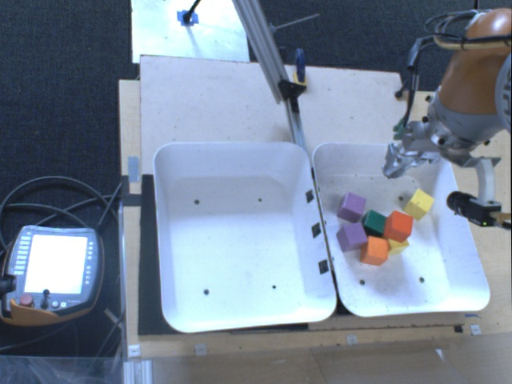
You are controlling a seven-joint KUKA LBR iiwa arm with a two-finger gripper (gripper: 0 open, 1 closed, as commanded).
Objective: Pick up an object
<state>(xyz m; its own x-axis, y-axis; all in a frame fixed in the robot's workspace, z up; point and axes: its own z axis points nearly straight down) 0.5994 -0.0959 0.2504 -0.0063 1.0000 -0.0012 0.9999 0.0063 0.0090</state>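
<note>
The gripper (pixel 398 165) hangs above the right bin (pixel 472 282), finger state impossible to tell, near a yellow cube (pixel 418 204) standing apart from the clustered blocks (pixel 372 229): the easiest target, approached squarely.

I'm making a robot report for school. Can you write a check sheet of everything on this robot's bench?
Surface: pale bench with two white bins side by side, left bin and right bin.
Job's things: small blocks clustered in the right bin: two purple, one green, two orange, and a yellow block slightly apart.
Clutter: nothing seen.
Grippers: gripper hangs over the right bin's far end, above the blocks, holding nothing visible.
Cables: black cables loop by the control pendant.
Surroundings: dark floor, slanted metal pole.
</note>
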